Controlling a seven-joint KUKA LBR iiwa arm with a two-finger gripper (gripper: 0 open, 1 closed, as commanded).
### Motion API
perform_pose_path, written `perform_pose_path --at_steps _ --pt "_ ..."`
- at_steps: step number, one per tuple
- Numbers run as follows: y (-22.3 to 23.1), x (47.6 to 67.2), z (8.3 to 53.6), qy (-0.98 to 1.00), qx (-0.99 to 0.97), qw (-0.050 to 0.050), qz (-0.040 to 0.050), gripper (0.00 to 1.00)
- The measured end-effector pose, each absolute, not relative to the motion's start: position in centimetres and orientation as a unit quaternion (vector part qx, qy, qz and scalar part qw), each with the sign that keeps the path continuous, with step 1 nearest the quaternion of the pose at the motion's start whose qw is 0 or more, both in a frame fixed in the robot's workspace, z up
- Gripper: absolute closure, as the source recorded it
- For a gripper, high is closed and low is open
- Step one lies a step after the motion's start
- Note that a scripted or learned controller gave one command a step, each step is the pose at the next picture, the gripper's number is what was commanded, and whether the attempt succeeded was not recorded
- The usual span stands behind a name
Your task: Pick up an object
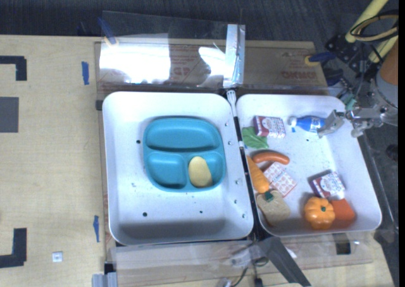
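My gripper hangs over the upper right corner of the right bin, coming in from the right. Its two grey fingers stand apart, with nothing between them. A small blue and white bottle lies just left of the left fingertip; whether they touch I cannot tell. Further left lies a red and white carton beside a green piece. Lower in the bin are a sausage, a carrot, a checked packet, a bread slice, a second carton, an orange pumpkin and a red block.
The left bin holds a blue divided tray with a yellow oval fruit in its lower right compartment. A clear plastic panel stands behind the bins. Yellow and black cables hang at the upper right.
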State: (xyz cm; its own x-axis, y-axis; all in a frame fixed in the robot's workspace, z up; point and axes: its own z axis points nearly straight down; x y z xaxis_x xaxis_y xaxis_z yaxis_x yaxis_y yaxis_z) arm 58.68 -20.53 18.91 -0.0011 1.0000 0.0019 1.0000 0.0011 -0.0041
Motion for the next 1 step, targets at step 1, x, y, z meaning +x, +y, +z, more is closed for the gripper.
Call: perform_pose_path --at_steps 1 --pt "-17.53 64.8 13.03 -0.735 -0.678 0.002 0.0013 0.0"
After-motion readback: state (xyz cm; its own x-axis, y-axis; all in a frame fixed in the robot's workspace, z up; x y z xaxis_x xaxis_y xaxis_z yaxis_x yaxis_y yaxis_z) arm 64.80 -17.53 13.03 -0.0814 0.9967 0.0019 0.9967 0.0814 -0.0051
